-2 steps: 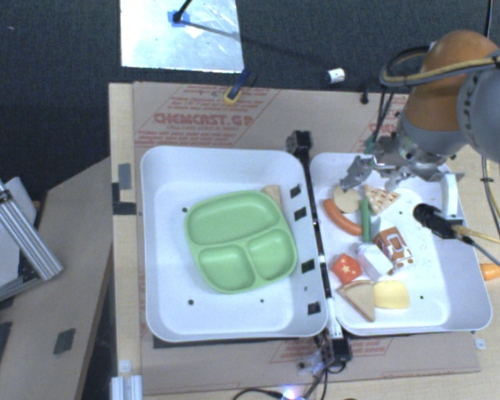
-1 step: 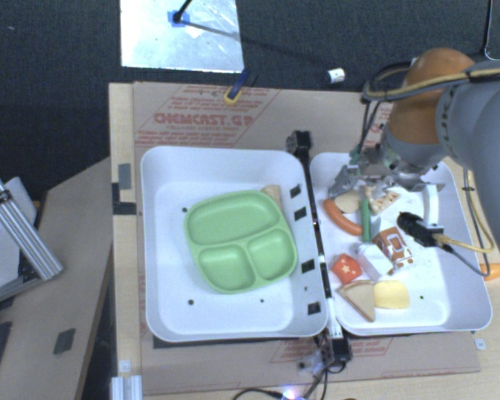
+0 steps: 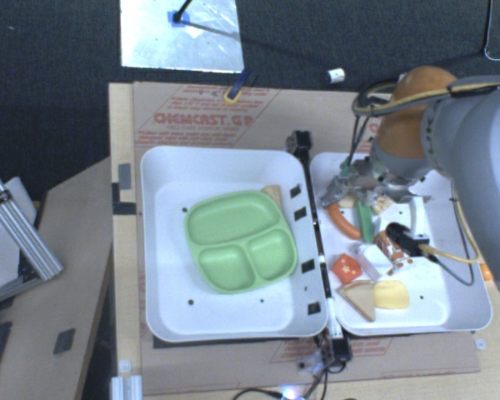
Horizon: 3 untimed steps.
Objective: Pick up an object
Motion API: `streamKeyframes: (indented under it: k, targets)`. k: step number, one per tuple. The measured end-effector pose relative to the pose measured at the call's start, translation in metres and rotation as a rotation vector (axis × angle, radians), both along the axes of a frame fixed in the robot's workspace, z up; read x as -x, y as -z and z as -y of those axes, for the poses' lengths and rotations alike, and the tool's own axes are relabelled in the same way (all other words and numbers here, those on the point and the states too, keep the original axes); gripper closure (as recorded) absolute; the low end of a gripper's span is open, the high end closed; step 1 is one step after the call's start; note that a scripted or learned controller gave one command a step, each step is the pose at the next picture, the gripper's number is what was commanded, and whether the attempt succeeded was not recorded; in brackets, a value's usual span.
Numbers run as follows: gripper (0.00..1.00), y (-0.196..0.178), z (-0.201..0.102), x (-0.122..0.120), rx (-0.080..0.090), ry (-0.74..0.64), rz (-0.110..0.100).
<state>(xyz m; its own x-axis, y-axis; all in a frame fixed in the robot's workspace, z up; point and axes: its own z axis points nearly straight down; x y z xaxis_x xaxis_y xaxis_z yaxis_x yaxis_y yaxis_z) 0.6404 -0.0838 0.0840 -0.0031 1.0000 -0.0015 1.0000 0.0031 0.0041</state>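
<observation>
Orange carrot [image 3: 344, 222]: lying slantwise, upper left of the right bin [image 3: 450, 307].
Green stick [image 3: 365, 221]: just beside the carrot, nearly upright in view.
Red block [image 3: 347, 267]: flat, below the carrot.
Bread slice [image 3: 359, 297]: tan wedge, lower left.
Yellow piece [image 3: 391, 294]: touching the bread's right.

A cardboard-topped bench [image 3: 200, 115] carries two white bins, left [image 3: 162, 248] and right [image 3: 450, 298], side by side
</observation>
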Motion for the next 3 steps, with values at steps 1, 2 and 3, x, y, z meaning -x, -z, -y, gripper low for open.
streamKeyframes:
  k: [1,2,3]
  targets:
    - [1.0,-0.014,0.0,-0.002,0.0,0.0,0.005]
    - [1.0,-0.069,0.008,0.004,-0.001,0.003,0.001]
    - [1.0,-0.13,0.0,0.002,-0.001,-0.002,0.004]
